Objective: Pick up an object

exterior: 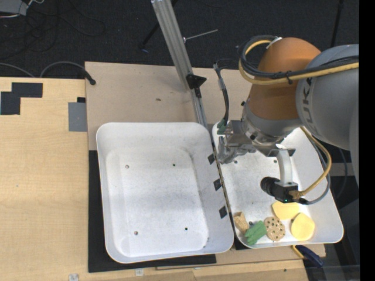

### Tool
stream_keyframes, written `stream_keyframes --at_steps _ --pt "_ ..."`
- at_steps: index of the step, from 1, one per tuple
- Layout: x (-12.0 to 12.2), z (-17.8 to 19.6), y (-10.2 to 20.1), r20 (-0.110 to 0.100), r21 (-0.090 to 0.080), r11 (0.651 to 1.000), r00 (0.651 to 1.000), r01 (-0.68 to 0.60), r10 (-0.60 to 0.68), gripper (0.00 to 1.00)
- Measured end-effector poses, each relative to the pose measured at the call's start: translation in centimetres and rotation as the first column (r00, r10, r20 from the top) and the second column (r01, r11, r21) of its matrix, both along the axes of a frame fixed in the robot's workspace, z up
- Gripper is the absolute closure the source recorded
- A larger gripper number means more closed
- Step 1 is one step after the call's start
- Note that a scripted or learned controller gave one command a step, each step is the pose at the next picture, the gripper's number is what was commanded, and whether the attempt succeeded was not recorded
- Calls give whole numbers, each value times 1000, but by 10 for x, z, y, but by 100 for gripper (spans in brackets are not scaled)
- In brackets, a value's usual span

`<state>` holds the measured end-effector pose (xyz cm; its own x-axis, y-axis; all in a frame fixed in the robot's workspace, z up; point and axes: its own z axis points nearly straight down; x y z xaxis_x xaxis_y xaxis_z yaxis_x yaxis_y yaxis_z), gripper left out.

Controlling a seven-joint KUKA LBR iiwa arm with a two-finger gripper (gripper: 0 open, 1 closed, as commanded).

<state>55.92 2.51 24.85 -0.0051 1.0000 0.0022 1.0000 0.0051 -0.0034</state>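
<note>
Nearest to me, along the front edge of the right bin (328, 230), a little heap of toys sat close together: a small tan block (241, 220), a green piece (255, 233) beside it, a round brown cookie (273, 229) dotted with spots, and two yellow pieces, one a round slice (302, 226) and one a lump (285, 211) just behind it. They were touching or nearly touching, and that was my first worry. If the fingers came down on such a tight bunch, they could push one toy into the next, or pinch the edge of a toy so it slid away. The yellow pieces looked smooth and rounded, so I judged they could pop out of a squeeze. A bit farther back, a black part with a tiny green light (281, 188) hung low over the yellow lump, with a yellow cable looping near it, and I thought that cable could snag. Farther still, the gripper (227, 151) sat near the wall between the two bins, well apart from the toys. I could not tell how it was set, for the wrist hid it, and nothing showed in its hold. Being so close to that wall, it could bump it. The left bin (111, 157) lay beside it, and behind it all stood a slanted metal rail (176, 45).
</note>
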Motion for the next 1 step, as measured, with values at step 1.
stream_keyframes --at_steps 1 --pt "1 -16 44 -3 -1 1000 1000 2 -2 100"
